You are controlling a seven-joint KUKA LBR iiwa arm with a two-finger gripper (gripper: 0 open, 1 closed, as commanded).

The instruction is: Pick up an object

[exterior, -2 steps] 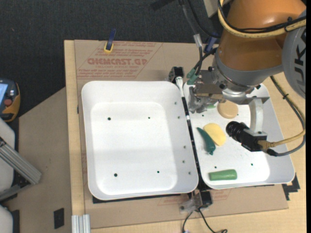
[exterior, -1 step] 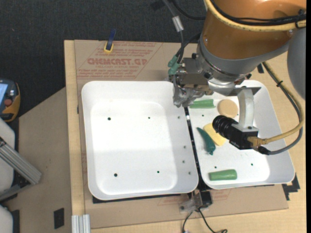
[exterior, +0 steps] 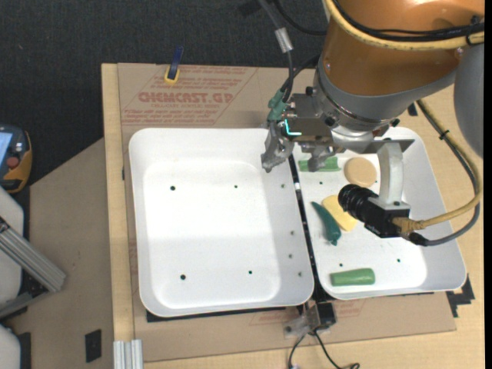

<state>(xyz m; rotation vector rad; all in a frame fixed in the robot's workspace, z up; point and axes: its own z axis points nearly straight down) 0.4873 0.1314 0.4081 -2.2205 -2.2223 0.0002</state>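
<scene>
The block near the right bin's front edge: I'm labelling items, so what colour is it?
Green. The block shows best in the camera view, lying apart from the other items.

Grey arm [exterior: 469, 91], orange band [exterior: 400, 29], black cables [exterior: 265, 2]

Cardboard sheet [exterior: 192, 91] under bins: red print "CHEMCAST GP", smaller line beneath too blurred to read.

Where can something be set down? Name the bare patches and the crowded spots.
The left bin is bare white floor from rim to rim. The right bin is crowded: green block, teal piece, yellow piece and tan disc under the arm; its front right corner stays bare.
</scene>
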